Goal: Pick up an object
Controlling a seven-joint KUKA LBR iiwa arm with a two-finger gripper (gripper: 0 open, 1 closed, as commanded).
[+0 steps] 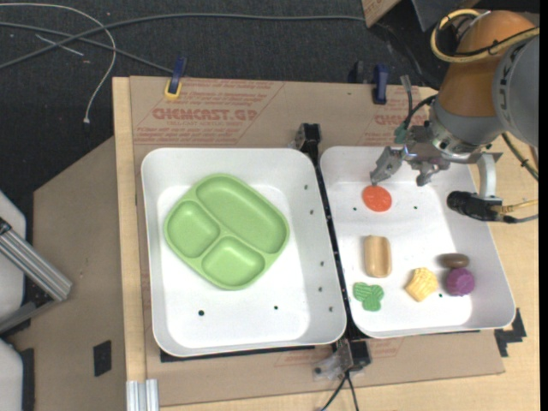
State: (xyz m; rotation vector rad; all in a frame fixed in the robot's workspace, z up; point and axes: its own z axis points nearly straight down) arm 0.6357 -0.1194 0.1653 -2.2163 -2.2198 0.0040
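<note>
While our claw [401, 168] hangs over the far end of the right bin [479, 315], its two fingers stand apart with nothing between them. Just below and slightly left of the fingertips we see the nearest thing, a small round orange-red piece [377, 199], flat-looking and plain, lying on the white floor of that bin; whether a fingertip touches it we cannot tell. Farther toward us from the claw lies a tan, rounded loaf-shaped piece [377, 256], lengthwise and upright in the view. Beyond that, at the near end, sit a small green leafy piece [369, 294], a yellow ridged piece [420, 284], and to their right a purple ball [460, 282] with a dark brown oval piece [454, 261] touching its far side.

Our arm [479, 75] comes in from the right, its orange band above the grey wrist, bent downward so the claw points toward the bin floor at a slant to the left.

Well to the left of the claw, the left bin [171, 315] bears a light green divided plate [226, 229] with three compartments.
</note>
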